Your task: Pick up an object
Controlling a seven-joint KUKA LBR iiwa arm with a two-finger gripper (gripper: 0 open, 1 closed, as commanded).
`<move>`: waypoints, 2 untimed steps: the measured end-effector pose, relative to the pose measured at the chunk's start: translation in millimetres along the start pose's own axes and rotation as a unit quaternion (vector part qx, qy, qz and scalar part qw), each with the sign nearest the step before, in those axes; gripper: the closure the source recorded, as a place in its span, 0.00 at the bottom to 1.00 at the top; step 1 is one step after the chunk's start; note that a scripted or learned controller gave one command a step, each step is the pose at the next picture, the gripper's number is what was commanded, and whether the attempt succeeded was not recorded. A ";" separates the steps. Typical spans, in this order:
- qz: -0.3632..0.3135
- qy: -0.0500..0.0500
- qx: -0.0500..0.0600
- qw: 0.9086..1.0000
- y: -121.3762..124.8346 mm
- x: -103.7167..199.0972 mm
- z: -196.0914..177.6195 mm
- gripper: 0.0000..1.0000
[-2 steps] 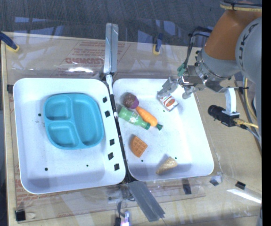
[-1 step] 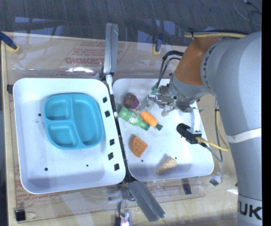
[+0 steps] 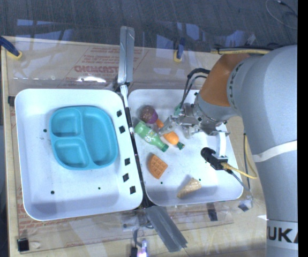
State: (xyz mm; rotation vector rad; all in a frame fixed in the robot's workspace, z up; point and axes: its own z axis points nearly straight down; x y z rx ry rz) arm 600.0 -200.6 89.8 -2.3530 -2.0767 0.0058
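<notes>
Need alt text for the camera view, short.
A grey robot arm reaches from the right into the right bin, its tool low over a green bottle, a carrot and a purple ball. A waffle and a cone lie nearer. The left bin holds a blue tray.

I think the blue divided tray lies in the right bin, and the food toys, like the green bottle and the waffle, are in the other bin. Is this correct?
Not quite. The camera view shows the blue divided tray in the left bin, not the right one. The rest stands: the green bottle and the waffle are in the other bin, the right bin, where the gripper is.
</notes>
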 end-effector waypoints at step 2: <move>0.036 0.000 -0.001 0.999 14.6 43.1 -117.2 1.00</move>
